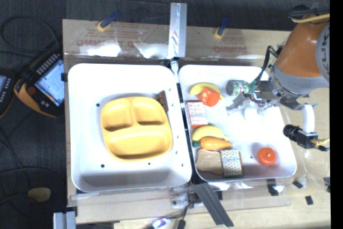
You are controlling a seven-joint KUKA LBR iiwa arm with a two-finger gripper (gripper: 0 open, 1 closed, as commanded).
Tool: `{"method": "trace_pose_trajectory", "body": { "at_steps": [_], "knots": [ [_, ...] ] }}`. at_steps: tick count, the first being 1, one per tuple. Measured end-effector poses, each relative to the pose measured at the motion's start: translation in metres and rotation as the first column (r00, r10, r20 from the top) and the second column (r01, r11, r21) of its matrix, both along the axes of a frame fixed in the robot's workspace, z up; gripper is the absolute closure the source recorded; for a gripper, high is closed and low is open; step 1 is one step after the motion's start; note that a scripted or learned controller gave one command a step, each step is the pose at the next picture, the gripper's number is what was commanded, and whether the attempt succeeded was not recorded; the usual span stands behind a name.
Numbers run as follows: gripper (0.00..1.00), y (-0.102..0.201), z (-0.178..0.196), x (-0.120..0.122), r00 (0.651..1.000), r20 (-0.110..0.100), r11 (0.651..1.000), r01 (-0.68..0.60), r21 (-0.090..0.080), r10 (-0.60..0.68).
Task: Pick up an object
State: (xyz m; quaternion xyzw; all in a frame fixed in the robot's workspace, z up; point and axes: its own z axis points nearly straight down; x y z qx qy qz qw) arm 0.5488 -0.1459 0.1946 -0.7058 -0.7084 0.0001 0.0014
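On the wooden desk [252,43], the left shallow white bin [86,169] carries a yellow sectioned plastic tray [136,127]. The right white bin [278,169] holds two yellow bananas [206,132], a slice of brown bread [209,162], a patterned sponge block [231,162], an orange carrot [216,143], a red tomato [210,97] and a small orange ball [267,155]. The grey arm's gripper [247,98] sits low in this bin's upper middle; whether it is wide or narrow cannot be told.

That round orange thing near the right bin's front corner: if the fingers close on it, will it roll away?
Probably. The orange ball looks round and smooth, so it may roll or squirt out of a pinch. It sits alone on bare bin floor, with nothing beside it to stop it.
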Motion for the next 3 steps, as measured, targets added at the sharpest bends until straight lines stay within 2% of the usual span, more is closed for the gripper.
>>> {"method": "trace_pose_trajectory", "body": {
  "at_steps": [1,2,3],
  "knots": [
    [0.0,0.006,-0.096,0.088,0.997,-0.012,0.997,-0.077,-0.003,0.077],
    [0.0,0.03,-0.104,0.092,0.982,-0.012,0.982,-0.189,-0.018,0.189],
    [0.0,0.02,-0.109,0.102,0.996,-0.081,0.999,0.047,-0.001,-0.047]
  ]
}}
